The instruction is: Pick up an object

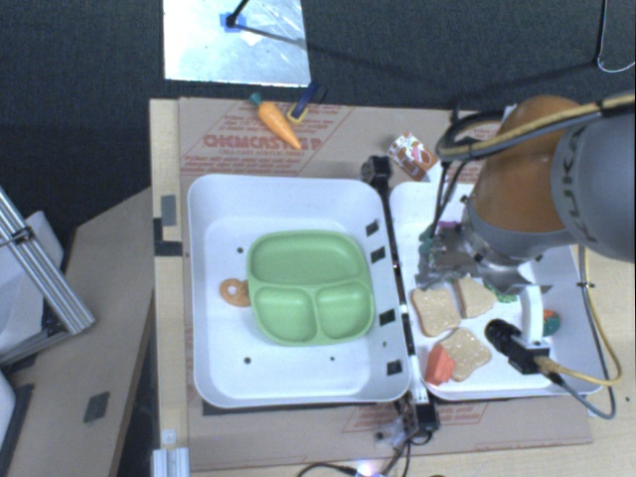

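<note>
The claw (pixel 437 259) hung low in the right bin (pixel 566 386); its grip could not be made out. Toast slices (pixel 437 309) lay just below it, a green plate (pixel 306 284) to its left.

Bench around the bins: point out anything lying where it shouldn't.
Two things lie outside the bins on the cardboard behind them: a toy carrot near the left bin's far edge, and a small wrapped item behind the right bin. Nothing looks spilled or broken.

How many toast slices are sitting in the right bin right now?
3 visible. One toast slice lies by the bin's left wall, a second sits right beside it, partly under the arm, and a third lies nearer the front. The arm may hide more.
</note>
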